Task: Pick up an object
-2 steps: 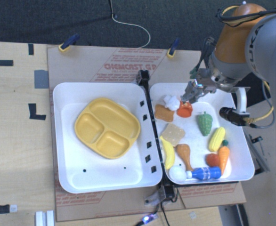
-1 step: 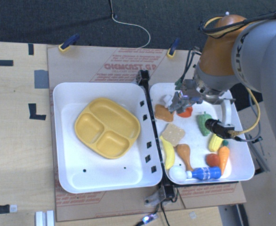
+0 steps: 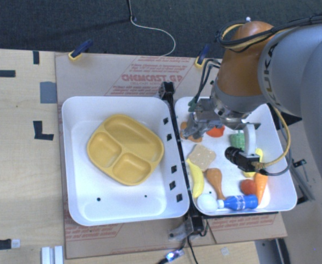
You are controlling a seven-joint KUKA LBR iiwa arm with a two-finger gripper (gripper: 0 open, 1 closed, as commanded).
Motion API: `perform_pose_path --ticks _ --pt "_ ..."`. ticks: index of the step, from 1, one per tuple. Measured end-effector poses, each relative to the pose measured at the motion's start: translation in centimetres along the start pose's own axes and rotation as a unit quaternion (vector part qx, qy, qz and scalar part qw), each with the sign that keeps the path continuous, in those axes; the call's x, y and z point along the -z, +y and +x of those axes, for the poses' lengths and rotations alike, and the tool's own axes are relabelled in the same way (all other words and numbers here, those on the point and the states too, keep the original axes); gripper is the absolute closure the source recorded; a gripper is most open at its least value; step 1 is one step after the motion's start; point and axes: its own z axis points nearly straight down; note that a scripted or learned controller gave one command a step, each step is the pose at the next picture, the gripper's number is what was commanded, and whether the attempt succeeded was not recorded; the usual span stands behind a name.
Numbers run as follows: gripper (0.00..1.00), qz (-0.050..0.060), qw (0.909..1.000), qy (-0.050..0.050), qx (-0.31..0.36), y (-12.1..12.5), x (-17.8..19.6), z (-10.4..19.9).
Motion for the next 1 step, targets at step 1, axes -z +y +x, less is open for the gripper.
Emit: perform_pose_path --ticks 1 --pt "1.0 0.0 1.0 0.0 0.0 -0.76 0.11 3.82"
